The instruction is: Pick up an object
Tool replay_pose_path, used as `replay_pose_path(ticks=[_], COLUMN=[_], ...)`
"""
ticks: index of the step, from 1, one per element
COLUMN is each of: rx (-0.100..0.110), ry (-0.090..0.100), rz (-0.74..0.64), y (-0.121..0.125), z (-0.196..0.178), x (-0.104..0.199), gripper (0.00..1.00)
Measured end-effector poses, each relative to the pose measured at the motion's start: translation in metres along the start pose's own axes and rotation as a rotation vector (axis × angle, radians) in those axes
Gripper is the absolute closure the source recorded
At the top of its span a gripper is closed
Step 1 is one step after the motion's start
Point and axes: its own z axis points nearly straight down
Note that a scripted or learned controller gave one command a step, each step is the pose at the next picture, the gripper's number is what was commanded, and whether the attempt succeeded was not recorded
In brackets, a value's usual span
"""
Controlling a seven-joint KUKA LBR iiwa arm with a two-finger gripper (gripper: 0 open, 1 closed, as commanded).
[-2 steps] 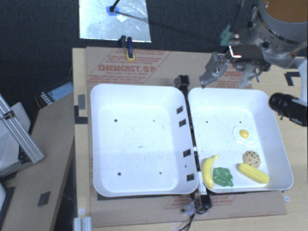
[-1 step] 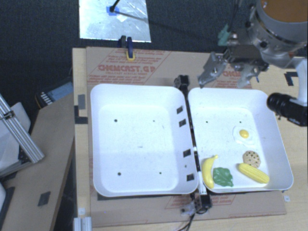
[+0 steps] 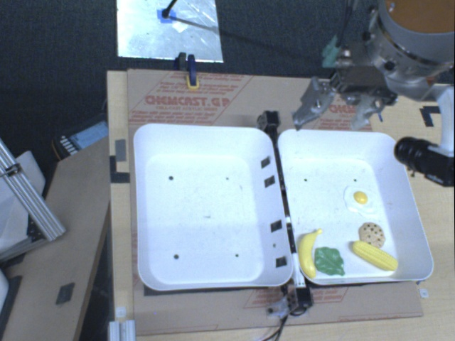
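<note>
Nearest, a banana (image 3: 307, 253), a green leaf (image 3: 329, 261) and a corn cob (image 3: 374, 256) lie along the right bin's (image 3: 405, 190) front edge. Beyond them sit a cookie (image 3: 371, 234) and a fried egg (image 3: 359, 198). Farthest, the gripper (image 3: 334, 112) hangs above the bin's back rim, fingers spread, nothing between them.

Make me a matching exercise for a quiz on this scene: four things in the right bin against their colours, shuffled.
Things:
1. egg
2. cookie
3. banana
4. leaf

Colours:
A. green
B. white with a yellow centre
C. plain yellow
D. brown with dark spots

Pairs: 1-B, 2-D, 3-C, 4-A
</note>
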Motion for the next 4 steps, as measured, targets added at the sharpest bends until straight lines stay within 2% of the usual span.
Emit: replay_pose_path(ticks=[1, 4], rx=[0.0, 0.001], ry=[0.0, 0.001], rz=[0.0, -0.002], y=[0.0, 0.0], z=[0.0, 0.0], x=[0.014, 0.122], gripper=[0.0, 0.0])
